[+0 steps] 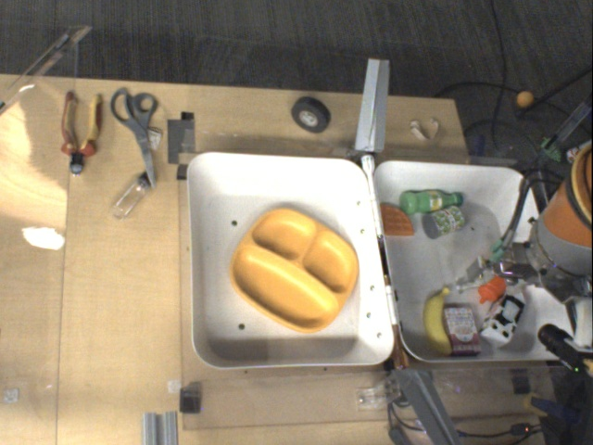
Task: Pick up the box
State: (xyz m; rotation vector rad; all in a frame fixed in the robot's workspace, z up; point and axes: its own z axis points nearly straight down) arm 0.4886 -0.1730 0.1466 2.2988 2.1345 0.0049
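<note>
A small maroon box [460, 329] with a pale label lies near the front of the right bin [519, 179], touching a yellow banana [435, 321] on its left. My gripper [498, 272] hangs low over the same bin, up and to the right of the box and apart from it. The grey arm with its orange band [567, 207] comes in from the right behind it. Nothing shows in the gripper's grasp.
Close under the gripper lie a small orange piece [491, 291] and a black-and-white object [505, 320]. A green bottle [429, 200], a small can [447, 221] and an orange item [397, 221] sit at the bin's back. A large yellow lumpy object [295, 269] lies in the left bin [213, 248].
</note>
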